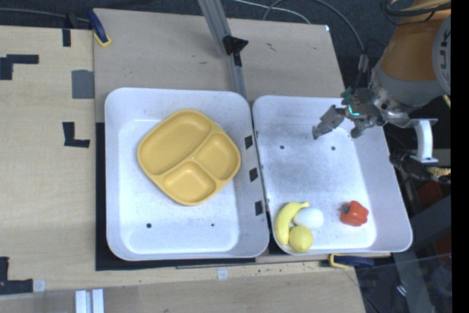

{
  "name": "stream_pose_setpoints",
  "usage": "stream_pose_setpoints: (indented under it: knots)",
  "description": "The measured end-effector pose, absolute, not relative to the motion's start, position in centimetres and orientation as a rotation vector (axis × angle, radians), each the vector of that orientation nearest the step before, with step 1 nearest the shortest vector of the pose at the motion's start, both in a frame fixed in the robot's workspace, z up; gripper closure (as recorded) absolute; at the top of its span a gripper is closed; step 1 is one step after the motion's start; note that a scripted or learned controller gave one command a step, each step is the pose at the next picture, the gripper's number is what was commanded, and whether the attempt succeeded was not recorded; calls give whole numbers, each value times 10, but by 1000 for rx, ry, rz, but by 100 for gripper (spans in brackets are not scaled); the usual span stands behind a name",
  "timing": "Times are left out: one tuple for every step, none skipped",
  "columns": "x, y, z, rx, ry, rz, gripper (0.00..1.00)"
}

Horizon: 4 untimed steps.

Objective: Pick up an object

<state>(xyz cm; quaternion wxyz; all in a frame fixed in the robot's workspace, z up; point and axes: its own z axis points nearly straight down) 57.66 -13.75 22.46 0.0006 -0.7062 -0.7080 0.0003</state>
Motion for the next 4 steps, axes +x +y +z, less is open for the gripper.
stream_pose_setpoints:
  knots:
    - [577,-140,160,-2216,-2219,9,0]
    - [573,-129,110,-2215,-2219,7,0]
    - [573,-129,88,-2220,-2224,3,0]
    - [573,-129,99,-2218,-2224,2,100]
